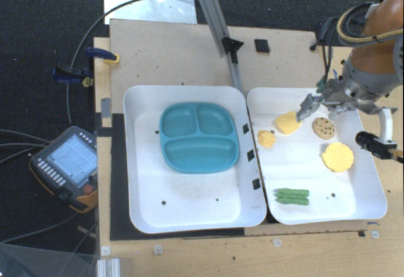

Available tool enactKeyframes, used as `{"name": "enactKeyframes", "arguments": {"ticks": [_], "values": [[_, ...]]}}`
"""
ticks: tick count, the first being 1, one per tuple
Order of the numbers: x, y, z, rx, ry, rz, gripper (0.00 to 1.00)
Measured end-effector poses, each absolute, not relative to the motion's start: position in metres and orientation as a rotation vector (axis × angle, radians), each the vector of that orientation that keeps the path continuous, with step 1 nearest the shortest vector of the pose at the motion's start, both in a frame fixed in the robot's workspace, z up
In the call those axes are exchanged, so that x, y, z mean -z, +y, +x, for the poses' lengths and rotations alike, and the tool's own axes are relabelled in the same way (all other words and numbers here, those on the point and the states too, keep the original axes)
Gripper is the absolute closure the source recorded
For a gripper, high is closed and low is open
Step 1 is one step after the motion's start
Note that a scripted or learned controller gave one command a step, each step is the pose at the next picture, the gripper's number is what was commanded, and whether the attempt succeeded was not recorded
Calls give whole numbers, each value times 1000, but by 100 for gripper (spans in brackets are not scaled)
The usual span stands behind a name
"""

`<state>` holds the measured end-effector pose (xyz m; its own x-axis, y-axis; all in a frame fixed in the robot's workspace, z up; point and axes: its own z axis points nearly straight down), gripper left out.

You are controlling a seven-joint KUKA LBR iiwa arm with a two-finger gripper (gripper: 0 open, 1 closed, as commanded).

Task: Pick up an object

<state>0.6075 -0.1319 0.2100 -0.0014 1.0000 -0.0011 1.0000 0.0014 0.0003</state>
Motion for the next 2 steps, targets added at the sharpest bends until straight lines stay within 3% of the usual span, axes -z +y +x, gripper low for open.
{"name": "enactKeyframes", "arguments": {"ticks": [1,2], "values": [[-166,-129,601,1,2223,2219,0],[-109,-134,609,1,2223,2220,0]]}}
